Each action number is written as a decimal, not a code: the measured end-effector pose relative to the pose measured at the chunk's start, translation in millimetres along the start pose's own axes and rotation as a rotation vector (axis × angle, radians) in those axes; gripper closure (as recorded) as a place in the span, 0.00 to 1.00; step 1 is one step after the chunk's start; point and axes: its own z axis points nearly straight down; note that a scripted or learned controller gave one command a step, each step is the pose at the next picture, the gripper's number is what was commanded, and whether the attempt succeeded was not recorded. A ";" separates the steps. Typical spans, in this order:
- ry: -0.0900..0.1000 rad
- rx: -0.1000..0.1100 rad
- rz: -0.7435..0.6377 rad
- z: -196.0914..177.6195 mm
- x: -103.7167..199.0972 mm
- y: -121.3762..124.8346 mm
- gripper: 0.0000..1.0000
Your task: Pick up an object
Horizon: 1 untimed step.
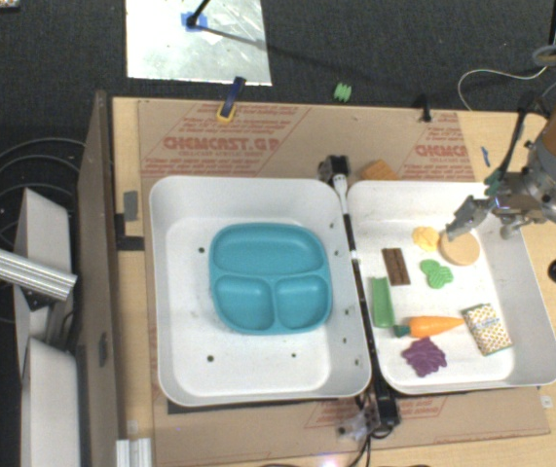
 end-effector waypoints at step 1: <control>0.004 0.012 -0.003 137.9 41.2 -20.6 0.00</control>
